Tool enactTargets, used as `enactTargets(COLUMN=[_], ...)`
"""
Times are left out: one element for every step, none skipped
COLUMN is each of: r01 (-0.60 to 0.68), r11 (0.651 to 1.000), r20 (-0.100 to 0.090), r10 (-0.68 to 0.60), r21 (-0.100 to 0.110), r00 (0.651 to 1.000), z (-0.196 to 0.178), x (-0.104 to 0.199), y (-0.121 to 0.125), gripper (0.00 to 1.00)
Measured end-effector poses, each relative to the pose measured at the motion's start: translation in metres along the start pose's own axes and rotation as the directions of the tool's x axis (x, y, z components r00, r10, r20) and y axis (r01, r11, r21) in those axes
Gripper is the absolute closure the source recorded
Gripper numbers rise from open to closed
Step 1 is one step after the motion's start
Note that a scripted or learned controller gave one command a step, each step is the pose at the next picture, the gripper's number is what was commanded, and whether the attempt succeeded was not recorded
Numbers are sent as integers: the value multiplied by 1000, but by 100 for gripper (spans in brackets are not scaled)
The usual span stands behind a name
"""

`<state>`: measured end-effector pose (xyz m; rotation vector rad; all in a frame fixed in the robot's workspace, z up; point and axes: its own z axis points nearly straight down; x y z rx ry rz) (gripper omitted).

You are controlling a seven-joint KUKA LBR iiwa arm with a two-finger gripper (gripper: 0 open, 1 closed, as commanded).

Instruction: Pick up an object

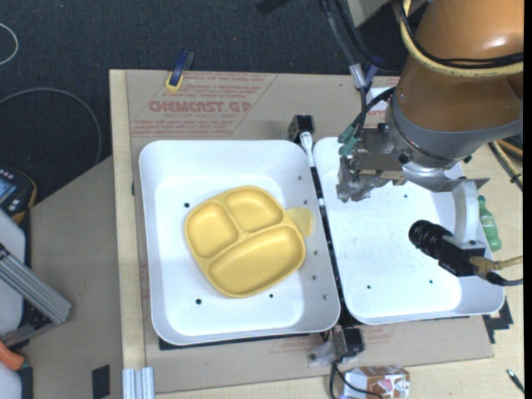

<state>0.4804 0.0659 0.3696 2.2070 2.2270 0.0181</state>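
Orange-banded arm point(461, 56) — gripper point(357, 185) down

1 fixed camera looks down at a slant from above the counter point(208, 98), near enough that the 2 white bins fill most of the frame: left bin point(166, 306), right bin point(391, 306); the arm point(465, 65) enters beyond the right bin.

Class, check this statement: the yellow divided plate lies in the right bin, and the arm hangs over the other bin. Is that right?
Not quite. The camera view shows the yellow divided plate in the left bin, not the right. The arm does hang over the other bin, the right bin.
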Motion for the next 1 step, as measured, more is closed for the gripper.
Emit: enactTargets(r01=[-3], r11=[1000], r20=[0], r10=[3], r21=[3], r00=[1000], z=[-69], x=[41], y=[1], gripper=[100])
